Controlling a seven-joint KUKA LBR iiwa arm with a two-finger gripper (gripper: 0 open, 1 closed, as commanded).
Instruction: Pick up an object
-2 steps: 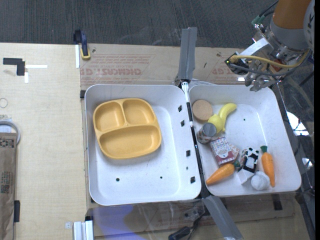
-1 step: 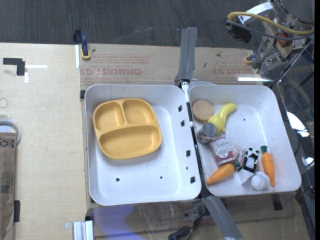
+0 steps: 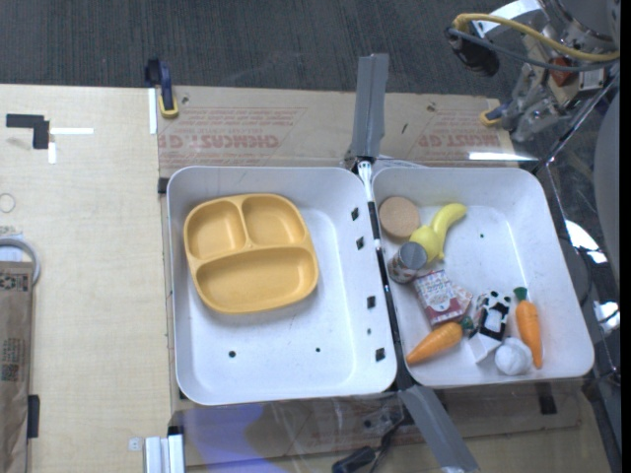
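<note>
Lying well apart: fingers (image 3: 532, 106), banana (image 3: 440, 229)

The arm (image 3: 584, 8) is seen at the top right corner, raised high. An orange band is seen near its top. Yellow and black cables are looped around it. The gripper (image 3: 527, 106) is pointed down and left.
</note>
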